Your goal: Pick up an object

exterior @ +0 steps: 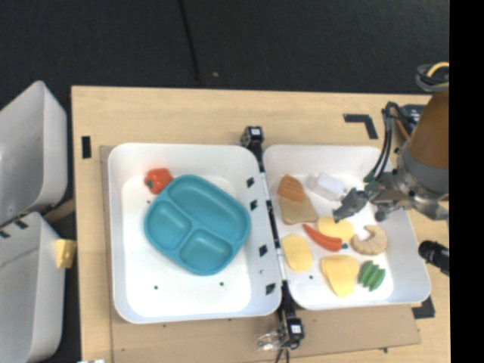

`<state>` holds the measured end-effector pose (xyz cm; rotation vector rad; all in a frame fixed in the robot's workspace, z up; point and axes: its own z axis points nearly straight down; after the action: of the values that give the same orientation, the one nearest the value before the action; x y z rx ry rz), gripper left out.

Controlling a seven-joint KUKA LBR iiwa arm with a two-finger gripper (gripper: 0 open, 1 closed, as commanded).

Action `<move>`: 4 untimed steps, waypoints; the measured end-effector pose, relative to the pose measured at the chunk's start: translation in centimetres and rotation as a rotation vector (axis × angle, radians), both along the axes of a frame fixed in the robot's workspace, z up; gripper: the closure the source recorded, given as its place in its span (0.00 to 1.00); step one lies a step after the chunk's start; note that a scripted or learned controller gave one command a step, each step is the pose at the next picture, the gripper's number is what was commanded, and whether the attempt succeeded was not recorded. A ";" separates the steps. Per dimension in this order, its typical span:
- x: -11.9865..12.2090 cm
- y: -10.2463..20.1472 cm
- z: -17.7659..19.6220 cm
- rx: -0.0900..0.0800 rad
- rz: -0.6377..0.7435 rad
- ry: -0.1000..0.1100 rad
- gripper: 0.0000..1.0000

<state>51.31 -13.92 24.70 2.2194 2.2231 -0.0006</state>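
Note:
My gripper (367, 206) hangs over the right bin (401, 290), near its upper right part, with the two dark fingers spread apart and nothing between them. Just below and left of it lie a round yellow piece (333, 227) and a red chili (324, 238). A beige mushroom slice (370, 240) lies right under it. A clear white object (327, 183) sits to its left. Two brown bread pieces (293, 199) lie at the bin's left side. Two yellow food pieces (297, 252) (340, 274) and a green item (370, 277) lie toward the front.
The left bin (128, 293) holds a blue divided plate (197, 224) and a red-orange pepper (157, 179) at the plate's upper left corner. A ridge with black clips (265, 225) divides the two bins. The arm's orange band (432, 131) stands over the right bin's far right edge.

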 end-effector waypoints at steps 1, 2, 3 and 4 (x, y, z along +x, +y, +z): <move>0.1 -0.1 1.0 -0.001 0.001 -0.001 1.00; -2.3 9.8 7.7 0.002 0.009 -0.006 1.00; -0.8 9.6 -1.6 0.000 -0.002 0.007 1.00; -2.3 16.0 5.0 0.002 0.006 -0.007 1.00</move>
<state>49.04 2.06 29.72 2.2102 2.2280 0.0094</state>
